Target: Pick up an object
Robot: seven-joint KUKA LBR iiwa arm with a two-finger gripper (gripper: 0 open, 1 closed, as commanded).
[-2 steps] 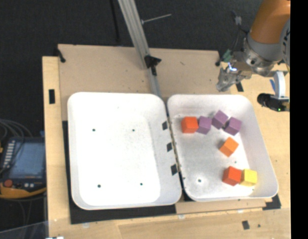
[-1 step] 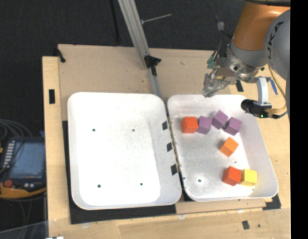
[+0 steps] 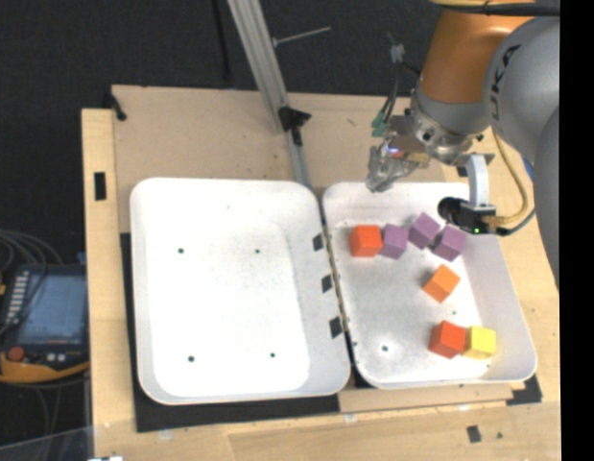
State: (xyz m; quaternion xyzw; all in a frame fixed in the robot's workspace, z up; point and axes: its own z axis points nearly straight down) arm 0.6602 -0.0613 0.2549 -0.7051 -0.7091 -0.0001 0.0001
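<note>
Hovering above the far rim of the right-hand shallow white plastic bin (image 3: pixel 508 286), the metal two-finger claw (image 3: pixel 383 177) hangs from the grey arm with the orange band (image 3: pixel 466 41), and nothing lies between its tips. Whether the tips stand apart or together cannot be told, as they blur against the bin edge. All candidate objects rest on the bin floor, nearer the camera than the claw. Closest is the orange-red cube (image 3: pixel 366 240), just below and slightly left of the claw; touching that cube's right side is the first purple cube (image 3: pixel 394 240), with a second purple cube (image 3: pixel 425 229) and a third purple cube (image 3: pixel 451 243) trailing rightward. Further below and right sits a lone orange cube (image 3: pixel 441 282), well apart from its neighbours, probably the easiest to straddle. Farthest below, a red cube (image 3: pixel 449 338) abuts a yellow cube (image 3: pixel 482 341). Left of the claw lies the left-hand shallow white bin (image 3: pixel 153 286). Judged from this arrangement, no pick is yet made.
</note>
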